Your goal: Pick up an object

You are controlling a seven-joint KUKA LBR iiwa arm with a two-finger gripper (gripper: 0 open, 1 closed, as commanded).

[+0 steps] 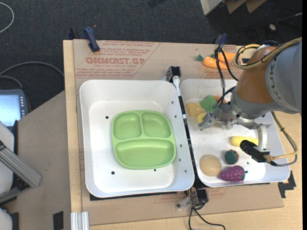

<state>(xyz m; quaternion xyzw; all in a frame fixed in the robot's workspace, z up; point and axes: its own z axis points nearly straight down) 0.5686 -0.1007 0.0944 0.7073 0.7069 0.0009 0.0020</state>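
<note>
In the left bin [91, 128], a green divided plate [143, 139] lies flat.

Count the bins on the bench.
2. Left bin holds a green tray; right bin holds toy food, with the arm over it, possibly hiding more items.

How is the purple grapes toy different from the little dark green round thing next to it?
The purple grapes are bumpy and stretched sideways; the dark green ball is small and round. The grapes are the bigger of the two. The grapes lie nearest the right bin's front rim; the ball sits just behind them, apart from them. Both are toy foods lying loose in the right bin, beside the beige round piece.
</note>
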